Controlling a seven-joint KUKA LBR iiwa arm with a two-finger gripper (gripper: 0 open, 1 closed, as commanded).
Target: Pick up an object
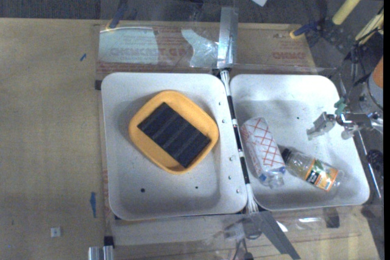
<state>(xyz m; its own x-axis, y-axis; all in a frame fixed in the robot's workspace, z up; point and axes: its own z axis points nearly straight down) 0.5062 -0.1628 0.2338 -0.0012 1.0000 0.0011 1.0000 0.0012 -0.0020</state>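
Two white bins sat mid-frame: the left bin (119, 192) held an orange pad with a dark ribbed panel (173, 131); the right bin (268, 91) a red-latticed white pouch (261, 142) and a clear orange-labelled bottle (314, 171). The gripper (321, 125) hovered right, jaws' state unclear; centring over the bottle's body before descending seemed wisest.

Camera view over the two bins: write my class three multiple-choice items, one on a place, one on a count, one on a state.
1. Where does the orange tray lie?
A. left bin
B. right bin
C. on the bench

2. How many things lie in the right bin?
A. one
B. two
C. four

3. How does the plastic bottle rest?
A. upright
B. on its side
C. held by the end effector

Answers:
1 A, it sits on the left bin's floor.
2 B, the bottle and a red-patterned package.
3 B, it lies flat, apart from the end effector.
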